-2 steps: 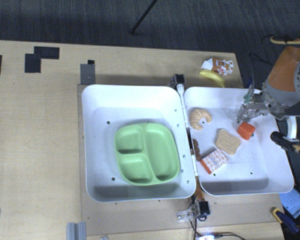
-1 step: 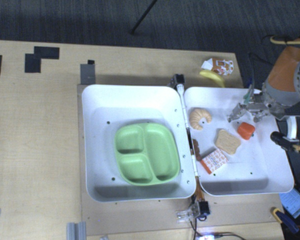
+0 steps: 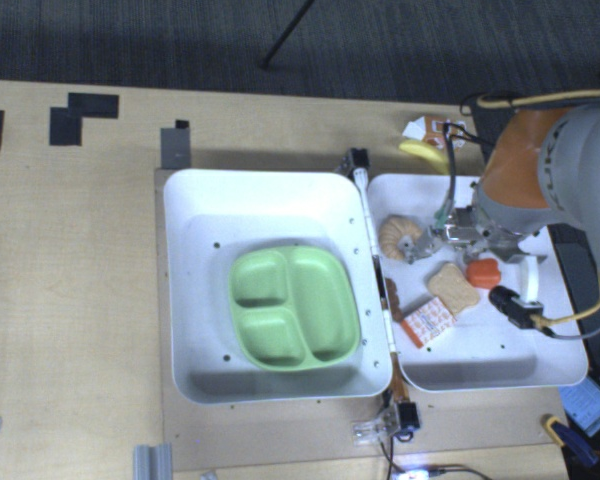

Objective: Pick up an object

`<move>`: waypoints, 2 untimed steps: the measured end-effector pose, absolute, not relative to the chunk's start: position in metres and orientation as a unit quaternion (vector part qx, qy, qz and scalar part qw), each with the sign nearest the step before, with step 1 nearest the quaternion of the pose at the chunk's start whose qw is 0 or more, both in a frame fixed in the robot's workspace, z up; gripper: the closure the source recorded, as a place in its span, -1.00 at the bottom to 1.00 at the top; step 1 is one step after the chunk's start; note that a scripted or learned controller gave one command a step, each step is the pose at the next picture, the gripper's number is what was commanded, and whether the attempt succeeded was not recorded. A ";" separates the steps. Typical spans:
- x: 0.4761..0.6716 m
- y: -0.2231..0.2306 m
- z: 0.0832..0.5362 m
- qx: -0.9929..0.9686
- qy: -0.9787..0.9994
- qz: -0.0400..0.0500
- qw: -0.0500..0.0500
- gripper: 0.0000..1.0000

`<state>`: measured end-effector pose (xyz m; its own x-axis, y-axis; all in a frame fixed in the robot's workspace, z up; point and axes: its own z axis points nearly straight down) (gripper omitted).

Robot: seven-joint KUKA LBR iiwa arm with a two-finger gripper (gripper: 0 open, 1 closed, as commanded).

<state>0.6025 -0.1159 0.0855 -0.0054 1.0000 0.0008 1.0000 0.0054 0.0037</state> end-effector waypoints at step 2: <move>0.604 -0.116 0.098 0.705 0.710 0.003 0.003 -1.00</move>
